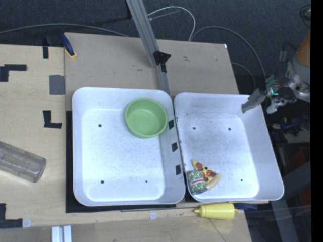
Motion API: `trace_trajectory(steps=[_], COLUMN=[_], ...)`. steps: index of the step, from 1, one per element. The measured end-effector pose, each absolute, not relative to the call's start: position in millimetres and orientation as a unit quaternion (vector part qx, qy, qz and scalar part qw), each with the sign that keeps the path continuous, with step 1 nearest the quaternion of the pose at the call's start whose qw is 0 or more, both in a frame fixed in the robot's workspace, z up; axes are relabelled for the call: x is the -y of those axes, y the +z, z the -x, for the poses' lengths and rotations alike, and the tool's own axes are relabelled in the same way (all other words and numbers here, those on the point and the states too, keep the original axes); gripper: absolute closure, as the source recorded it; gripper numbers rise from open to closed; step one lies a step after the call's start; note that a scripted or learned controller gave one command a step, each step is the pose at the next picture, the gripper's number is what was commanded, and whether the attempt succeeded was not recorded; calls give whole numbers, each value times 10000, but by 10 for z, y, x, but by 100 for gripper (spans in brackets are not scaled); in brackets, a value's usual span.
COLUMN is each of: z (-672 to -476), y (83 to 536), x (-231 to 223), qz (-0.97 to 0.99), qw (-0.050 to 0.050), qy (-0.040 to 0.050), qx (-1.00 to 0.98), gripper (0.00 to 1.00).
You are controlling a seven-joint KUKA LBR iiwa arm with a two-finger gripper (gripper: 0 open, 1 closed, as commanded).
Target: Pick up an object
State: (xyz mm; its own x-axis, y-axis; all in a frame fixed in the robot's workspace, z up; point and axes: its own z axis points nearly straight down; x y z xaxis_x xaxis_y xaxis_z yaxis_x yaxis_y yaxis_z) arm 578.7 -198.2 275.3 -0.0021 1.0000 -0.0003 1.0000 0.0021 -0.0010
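A green bowl (146, 117) sits upright in the left bin (91, 150), near its far right corner. In the right bin (252, 150), a toy pizza slice (208, 174) lies at the near left corner, touching a small green and grey item (196, 183). My gripper (262, 101) hangs at the far right corner of the right bin, over its rim, far from both the bowl and the pizza slice. Nothing shows in its grasp.
A yellow squeeze bottle (218, 211) lies on the bench just in front of the right bin. A clear plastic container (20, 161) lies on the table at the left. A slanted metal pole (146, 29) crosses above the bins' far edge. Cables run behind the bench.
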Motion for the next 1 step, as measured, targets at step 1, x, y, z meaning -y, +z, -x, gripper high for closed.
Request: trace_trajectory(steps=[1], z=[-5787], y=[2754], x=[1982], qz=[7063], qw=[2], qy=[5], qx=[7079], gripper=[0])
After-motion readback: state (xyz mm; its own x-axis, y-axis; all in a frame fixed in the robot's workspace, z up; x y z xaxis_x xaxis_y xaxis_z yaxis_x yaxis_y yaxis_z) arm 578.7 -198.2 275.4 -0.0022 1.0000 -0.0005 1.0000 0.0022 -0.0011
